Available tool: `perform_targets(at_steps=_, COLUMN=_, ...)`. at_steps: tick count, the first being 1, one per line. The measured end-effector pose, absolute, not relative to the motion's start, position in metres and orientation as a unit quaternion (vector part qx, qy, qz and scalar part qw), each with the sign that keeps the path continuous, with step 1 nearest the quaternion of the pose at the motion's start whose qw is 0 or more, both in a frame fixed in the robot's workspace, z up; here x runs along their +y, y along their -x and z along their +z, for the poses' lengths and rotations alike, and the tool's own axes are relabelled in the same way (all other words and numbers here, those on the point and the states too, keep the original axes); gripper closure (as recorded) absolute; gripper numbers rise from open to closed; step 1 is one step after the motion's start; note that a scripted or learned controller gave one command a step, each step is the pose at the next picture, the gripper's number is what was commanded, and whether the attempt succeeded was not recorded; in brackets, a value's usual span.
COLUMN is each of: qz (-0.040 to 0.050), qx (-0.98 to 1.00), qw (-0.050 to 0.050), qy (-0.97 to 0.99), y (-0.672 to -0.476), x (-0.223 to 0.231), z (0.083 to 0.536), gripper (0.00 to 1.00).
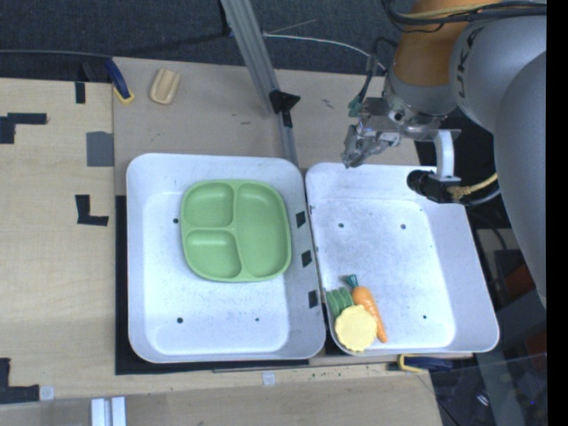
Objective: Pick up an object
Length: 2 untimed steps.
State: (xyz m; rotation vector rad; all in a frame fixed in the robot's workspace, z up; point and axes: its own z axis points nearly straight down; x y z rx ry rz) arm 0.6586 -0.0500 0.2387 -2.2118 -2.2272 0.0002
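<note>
Gripper [355, 153]: hangs at the far edge of the right bin, near its far left corner, pointing down; nothing is between its fingers; whether they are spread or pressed together I cannot tell at this size.
Arm [484, 51]: grey, with an orange band [435, 25] above the wrist; reaches in from the right, above the far right of the bench.
Left bin [151, 327]: shallow, white, speckled floor; holds 1 item.
Left bin contents: 1 green divided plate [236, 230] with 3 compartments, lying flat in the far half of the bin, right side up, each compartment bare.
Right bin [444, 264]: shallow, white, speckled floor; touches the left bin along their shared edge; holds a small cluster of items in its near left corner.
Right bin contents: 1 orange toy carrot [369, 309] with a green leafy top [338, 299], and 1 pale yellow round piece [355, 328] just beside it, touching or overlapping it; all well apart from the gripper.
Bench [53, 264]: light wood surface with several black tape marks.
Bench items: 1 small tan object [164, 86] lying beyond the left bin; 1 blue and yellow item [119, 80] just to its left.
Pole [253, 43]: grey metal bar, slanting down to the gap between the 2 bins at their far edge.
</note>
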Motion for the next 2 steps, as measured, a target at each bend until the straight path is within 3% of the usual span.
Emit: perform_targets(at_steps=2, qz=-0.0001, qx=-0.71, qw=0.001, qy=0.704, y=-0.658, x=0.066, z=0.226, gripper=1.0)
